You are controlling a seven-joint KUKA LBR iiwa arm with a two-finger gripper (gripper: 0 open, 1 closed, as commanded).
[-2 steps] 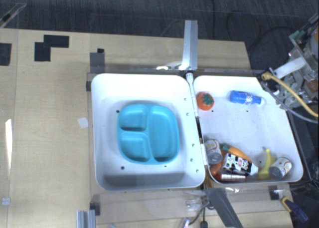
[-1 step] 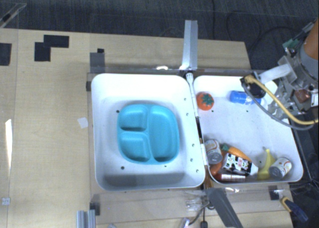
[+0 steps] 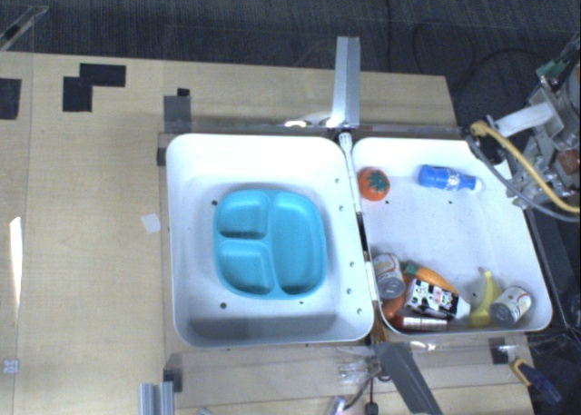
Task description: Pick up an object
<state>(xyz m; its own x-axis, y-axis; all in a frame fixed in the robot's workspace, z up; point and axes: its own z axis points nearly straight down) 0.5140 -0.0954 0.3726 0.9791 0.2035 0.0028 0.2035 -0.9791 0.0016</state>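
The arm's wrist hardware hangs at the right edge of the picture, just outside the far right corner of the right-hand shallow white bin [image 3: 508, 222]; the pincer [image 3: 531, 177] sits among yellow hoses and grey brackets there, and whether it is released or clenched I cannot tell. Nothing is between its parts as far as the view shows; the pick is not yet begun. Candidates lie in the right bin: a blue plastic bottle [image 3: 447, 179] on its side near the far wall, well apart from the rest; a round orange-red fruit-like ball [image 3: 373, 183] close to the dividing wall; and a crowded heap along the near wall, with a small metal can [image 3: 388, 279], an orange carrot-shaped toy [image 3: 434, 278], a black-and-white printed box [image 3: 427, 300], a yellow banana-shaped toy [image 3: 484, 293] and a second little can [image 3: 514, 303]. The left bin [image 3: 191, 222] carries a turquoise divided plastic tray [image 3: 270, 241]. My judgement: the blue bottle is the kindest target; likely light, stiff, a touch slippery and apt to roll, so take it across its middle, square to its long axis; the heap invites a fumbled grab.
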